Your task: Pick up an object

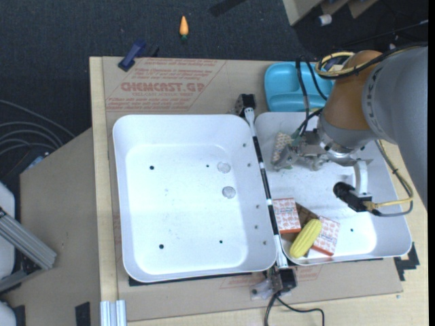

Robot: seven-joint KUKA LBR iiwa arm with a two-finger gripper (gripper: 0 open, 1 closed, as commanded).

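**Down in the right bin, gripper low near the divider**

Here, gripper (289, 156) reaching low into the right bin (387, 240), close to the strip dividing the two bins. Cannot tell its state. Just at its tip, a small pale speckled object (281, 145), touching or nearly so; unclear whether held. Nearer the camera from the gripper, well apart: a small printed box (286, 215), a yellow corn cob (305, 238) and a second printed box (327, 236) leaning together. Behind the gripper, a blue tray (289, 87) on the surface (170, 80). Off to its left, the left bin (136, 182).
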